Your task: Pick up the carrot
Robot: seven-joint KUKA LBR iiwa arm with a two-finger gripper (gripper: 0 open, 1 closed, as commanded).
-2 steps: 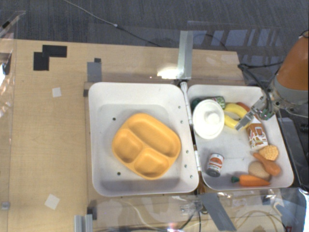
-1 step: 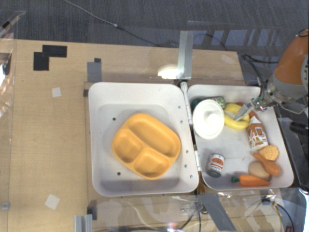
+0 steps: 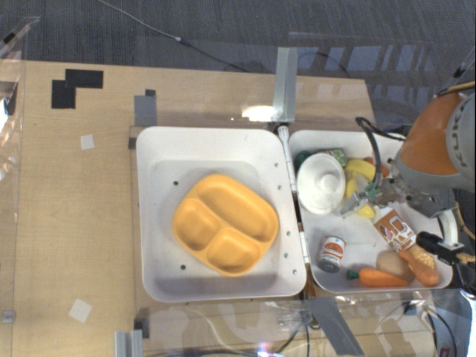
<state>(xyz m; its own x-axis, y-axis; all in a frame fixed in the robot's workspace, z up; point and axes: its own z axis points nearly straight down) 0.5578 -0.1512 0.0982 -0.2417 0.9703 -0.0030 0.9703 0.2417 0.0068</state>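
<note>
The carrot, orange with a dark green stub at its left end, lies flat along the near wall of the right bin. My gripper hangs over the middle of that bin, between a white bowl and a yellow toy fruit, well behind the carrot and apart from it. The arm's orange band rises behind it at the right edge. Nothing is visibly held.
Around the carrot sit a small can, a beige potato-like lump, an orange-brown roll and a printed packet. The white bowl and yellow fruit crowd the bin's back. In the left bin rests a yellow divided plate.
</note>
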